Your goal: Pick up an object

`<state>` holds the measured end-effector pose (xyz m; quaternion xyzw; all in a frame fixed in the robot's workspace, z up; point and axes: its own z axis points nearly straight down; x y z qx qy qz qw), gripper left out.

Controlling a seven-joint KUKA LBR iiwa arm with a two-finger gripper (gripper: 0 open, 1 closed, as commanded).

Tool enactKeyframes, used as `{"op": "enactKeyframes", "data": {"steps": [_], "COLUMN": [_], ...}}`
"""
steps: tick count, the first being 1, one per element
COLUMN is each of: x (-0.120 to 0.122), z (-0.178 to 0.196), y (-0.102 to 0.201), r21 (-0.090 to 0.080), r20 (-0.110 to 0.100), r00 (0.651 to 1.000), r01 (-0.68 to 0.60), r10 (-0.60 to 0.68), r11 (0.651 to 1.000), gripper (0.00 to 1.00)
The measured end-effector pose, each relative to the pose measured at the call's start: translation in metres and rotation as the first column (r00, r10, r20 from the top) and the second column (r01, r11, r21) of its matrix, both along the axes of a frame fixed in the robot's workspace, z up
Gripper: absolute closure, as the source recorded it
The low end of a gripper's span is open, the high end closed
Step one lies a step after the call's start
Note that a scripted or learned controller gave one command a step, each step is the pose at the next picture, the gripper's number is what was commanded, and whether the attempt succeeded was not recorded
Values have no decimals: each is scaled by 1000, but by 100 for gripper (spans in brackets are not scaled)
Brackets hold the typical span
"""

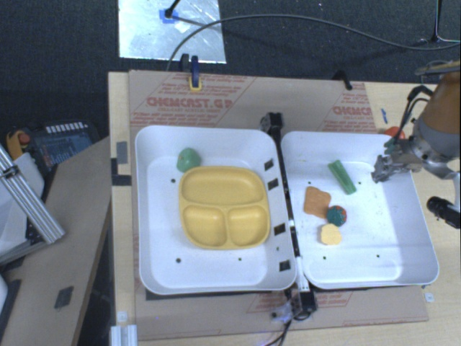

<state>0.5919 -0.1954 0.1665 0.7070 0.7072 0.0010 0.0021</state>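
Observation:
In the right bin [403, 265] lie a green stick-shaped piece [341, 176], an orange flat piece [316, 201], a small teal and red ball [336, 214] and a yellow round piece [330, 234]. My gripper [382, 170] hangs over the right bin's upper right part, to the right of the green stick and apart from it. I see nothing between its fingers. In the left bin [155, 265] a yellow divided tray [223, 206] sits in the middle, with a green lump [189, 158] at its upper left corner.
A dark divider with clamps [281, 193] runs between the two bins. The bench's cardboard sheet [216, 96] surrounds them. A cable crosses the back, and a black part [443, 209] of the arm's gear overhangs the right bin's right edge.

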Motion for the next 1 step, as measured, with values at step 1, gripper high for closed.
{"op": "enactKeyframes", "data": {"steps": [1], "x": [11], "z": [56], "y": [-1], "r21": [0], "r20": [0], "r00": [1000], "r01": [-5], "r10": [5], "r11": [1000], "gripper": [100]}}
